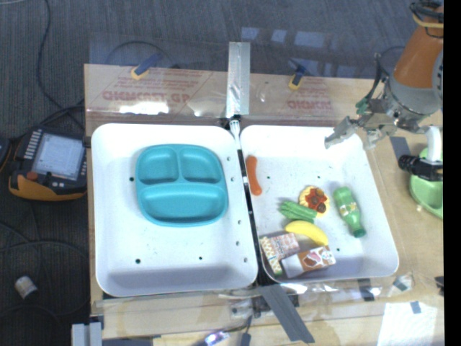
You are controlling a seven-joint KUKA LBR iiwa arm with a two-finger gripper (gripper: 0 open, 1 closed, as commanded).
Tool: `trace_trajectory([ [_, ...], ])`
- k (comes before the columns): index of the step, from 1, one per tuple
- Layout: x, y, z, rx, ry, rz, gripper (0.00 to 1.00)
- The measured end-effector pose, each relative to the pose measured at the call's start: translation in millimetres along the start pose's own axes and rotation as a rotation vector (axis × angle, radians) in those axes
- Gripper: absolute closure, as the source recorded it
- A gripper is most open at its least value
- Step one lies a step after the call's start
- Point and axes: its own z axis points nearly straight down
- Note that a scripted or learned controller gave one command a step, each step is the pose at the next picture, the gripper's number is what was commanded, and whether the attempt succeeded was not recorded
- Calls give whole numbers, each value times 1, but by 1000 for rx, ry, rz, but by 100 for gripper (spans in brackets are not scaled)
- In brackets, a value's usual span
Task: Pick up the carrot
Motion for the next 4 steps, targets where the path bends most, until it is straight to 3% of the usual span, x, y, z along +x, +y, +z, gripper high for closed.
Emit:
trace_trajectory([
  [1,27,18,112,-1,-3,199,0],
  [2,44,-30,-27,0,-4,381,0],
  [3,77,2,72,2,-5,421,0],
  [4,92,-38,-102,-1,-3,225,0],
])
